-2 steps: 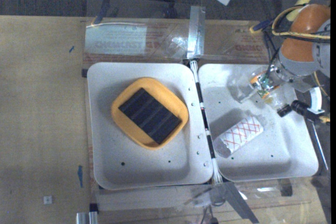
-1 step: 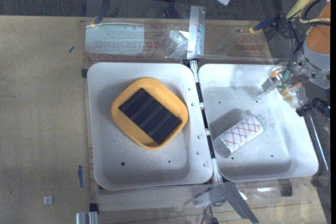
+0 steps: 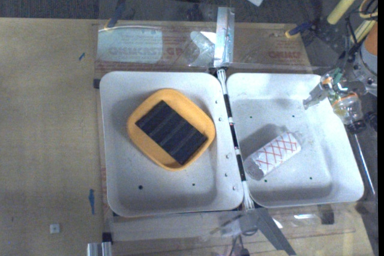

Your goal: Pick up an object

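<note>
**Gripper parked at the right bin's upper corner, nothing picked yet**

From my seat, the gripper [image 3: 324, 88] sat at the upper right of the frame, over the top right corner of the right bin [image 3: 336, 186]. Cables and fittings crowded around it, and I could not tell whether it was apart or together; nothing showed in its grasp.

I judged the step in hand to be the approach. The nearest candidate was the packet [image 3: 273, 154], white with a red criss-cross pattern, which lay flat near the middle of the right bin, tilted with its upper end toward the right. It was below and to the left of the gripper, well apart from it. To do this well I would have travelled down-left across the bin, stopped over the packet's middle, and turned the wrist so the closing went across its narrow width, not along its length. A soft packet may slide or crumple, so I would have descended slowly and kept off the bin wall.

The other option, the yellow dish [image 3: 171, 129] with its dark ribbed insert, lay in the left bin [image 3: 120, 189], further left still. It looked too wide to grip except at the rim.
</note>
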Robot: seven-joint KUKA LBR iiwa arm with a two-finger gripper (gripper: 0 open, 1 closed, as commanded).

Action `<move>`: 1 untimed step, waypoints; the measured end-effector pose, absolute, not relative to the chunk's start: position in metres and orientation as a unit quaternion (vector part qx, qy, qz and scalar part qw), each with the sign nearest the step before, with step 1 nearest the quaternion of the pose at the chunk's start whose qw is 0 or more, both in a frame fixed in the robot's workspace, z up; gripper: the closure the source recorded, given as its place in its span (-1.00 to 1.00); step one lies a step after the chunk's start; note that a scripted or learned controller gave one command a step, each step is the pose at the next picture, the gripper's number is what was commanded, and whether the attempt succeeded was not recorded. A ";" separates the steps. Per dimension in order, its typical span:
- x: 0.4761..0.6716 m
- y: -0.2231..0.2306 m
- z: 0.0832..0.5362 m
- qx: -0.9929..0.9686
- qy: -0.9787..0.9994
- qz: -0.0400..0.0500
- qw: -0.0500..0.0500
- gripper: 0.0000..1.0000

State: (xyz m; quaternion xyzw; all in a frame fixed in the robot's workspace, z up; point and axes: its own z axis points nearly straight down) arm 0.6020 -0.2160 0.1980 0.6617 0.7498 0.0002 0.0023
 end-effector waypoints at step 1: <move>0.561 -0.164 0.088 0.592 0.806 0.002 0.003 -1.00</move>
